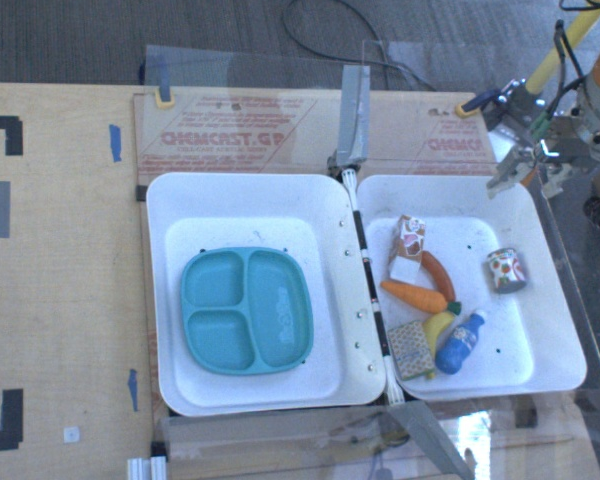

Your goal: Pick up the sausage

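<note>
While hovering past the right bin's far right corner, gripper with fingers seemingly spread, gripping nothing; sausage mid-bin.

The arm comes in from the upper right of the camera view, its wrist cluttered with cables and a yellow hose. The gripper hangs at the upper right, pointed down and toward the left, its two thin fingers spread slightly apart, nothing between them.
</note>
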`<state>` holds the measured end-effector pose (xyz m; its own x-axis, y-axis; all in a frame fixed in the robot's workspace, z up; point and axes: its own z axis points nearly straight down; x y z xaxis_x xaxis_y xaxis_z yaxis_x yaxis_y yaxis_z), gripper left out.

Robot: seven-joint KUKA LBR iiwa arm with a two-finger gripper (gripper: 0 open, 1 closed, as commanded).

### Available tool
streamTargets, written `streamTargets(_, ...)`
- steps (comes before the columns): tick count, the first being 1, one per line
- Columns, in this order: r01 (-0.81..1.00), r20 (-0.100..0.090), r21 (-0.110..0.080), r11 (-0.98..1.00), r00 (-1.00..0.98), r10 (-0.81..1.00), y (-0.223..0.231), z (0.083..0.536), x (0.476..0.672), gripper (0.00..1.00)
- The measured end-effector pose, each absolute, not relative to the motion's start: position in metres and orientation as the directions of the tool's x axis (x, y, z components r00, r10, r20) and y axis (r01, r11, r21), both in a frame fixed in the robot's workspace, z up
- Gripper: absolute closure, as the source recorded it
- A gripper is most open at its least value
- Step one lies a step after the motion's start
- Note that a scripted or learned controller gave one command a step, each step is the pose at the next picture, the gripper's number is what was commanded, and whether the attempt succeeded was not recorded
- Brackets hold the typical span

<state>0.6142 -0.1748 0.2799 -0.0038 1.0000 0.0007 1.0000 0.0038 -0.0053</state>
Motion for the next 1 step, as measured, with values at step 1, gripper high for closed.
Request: streamTargets(1,0.948,0.000,-0.009,-0.317,0.317,0.948,-0.1394,0.1800,0.5940,0.00)
